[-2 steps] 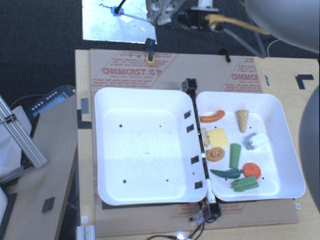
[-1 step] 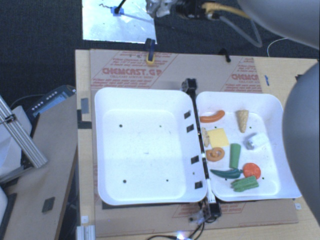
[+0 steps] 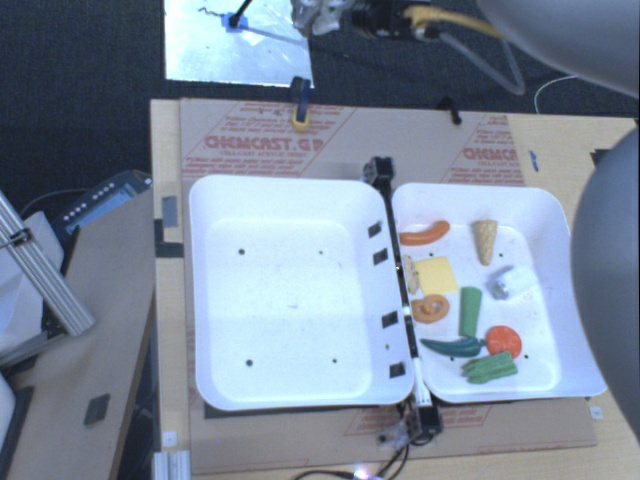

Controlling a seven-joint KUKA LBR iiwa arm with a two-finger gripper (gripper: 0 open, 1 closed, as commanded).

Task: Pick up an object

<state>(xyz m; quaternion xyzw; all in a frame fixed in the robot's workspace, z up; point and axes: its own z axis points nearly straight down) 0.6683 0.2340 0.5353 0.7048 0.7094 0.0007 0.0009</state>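
Hand [image 3: 318, 8] high up at top, past table [image 3: 250, 133], far from toys. Cannot tell if open or shut.

Toys all in right bin [image 3: 545, 208], packed close. Hand may bump neighbor, pinch two, or slip off flat yellow square [image 3: 436, 274].

Count: two bins. Left bin [image 3: 290, 288] bare. One sausage [image 3: 424, 233], one cone [image 3: 485, 240], one yellow square, one orange slice [image 3: 431, 309], one tomato [image 3: 503, 341], one grey block [image 3: 505, 284], about three green veggies [image 3: 470, 312].

dark carpet floor [image 3: 80, 78]; shiny metal sheet [image 3: 225, 28] lying on it; wooden bench [image 3: 170, 148] with printed cardboard [image 3: 260, 143]
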